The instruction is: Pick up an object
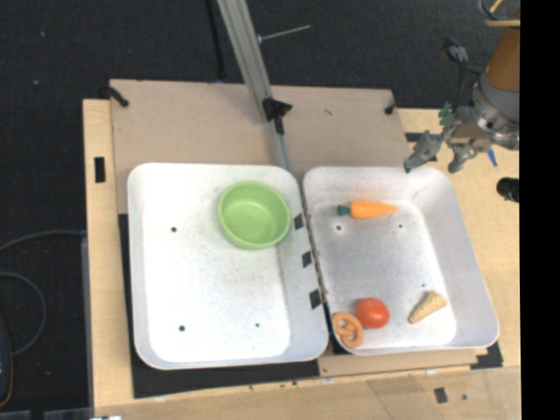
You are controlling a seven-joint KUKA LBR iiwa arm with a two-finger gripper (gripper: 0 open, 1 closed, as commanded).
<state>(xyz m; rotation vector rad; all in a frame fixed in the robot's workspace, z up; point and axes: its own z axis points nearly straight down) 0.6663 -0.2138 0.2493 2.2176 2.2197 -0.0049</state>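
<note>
My gripper (440, 157) hangs above the bench just past the far right corner of the right bin (382, 258), open, with nothing between its fingers. In that bin an orange carrot (369, 209) lies near the far wall, below and to the left of the gripper. A red tomato (373, 312), a brown pretzel (347, 329) and a tan wedge (428, 306) sit along the near wall. A green bowl (254, 214) stands upright in the left bin (175, 278), near its far right corner.
A slanted metal pole (248, 55) rises from the bench behind the seam between the two bins. Brown board (192, 125) covers the bench behind the bins. The bins touch along their inner walls.
</note>
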